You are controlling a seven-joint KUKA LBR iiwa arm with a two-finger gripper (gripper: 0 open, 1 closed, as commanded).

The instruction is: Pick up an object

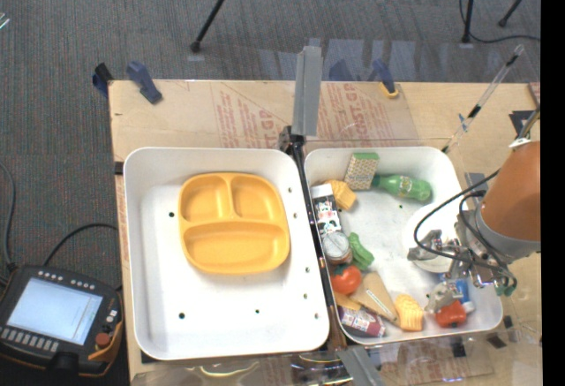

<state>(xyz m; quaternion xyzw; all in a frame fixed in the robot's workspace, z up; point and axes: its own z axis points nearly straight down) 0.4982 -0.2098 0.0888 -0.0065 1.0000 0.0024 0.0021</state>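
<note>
Your claw point(466, 274) sits low in the right bin point(439, 162), at its right side — whether it's apart or together, you cannot tell. Just below it lies a red toy point(450, 314); the green bottle point(403, 187) is further up — near the bin's top wall.

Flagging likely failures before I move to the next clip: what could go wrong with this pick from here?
The gripper sits low in the right bin's near right corner, where an orange-red toy and a yellow piece lie close to the bin's wall, so it may catch the rim or nudge a neighbour. Loose cables at the wrist could also snag.
</note>
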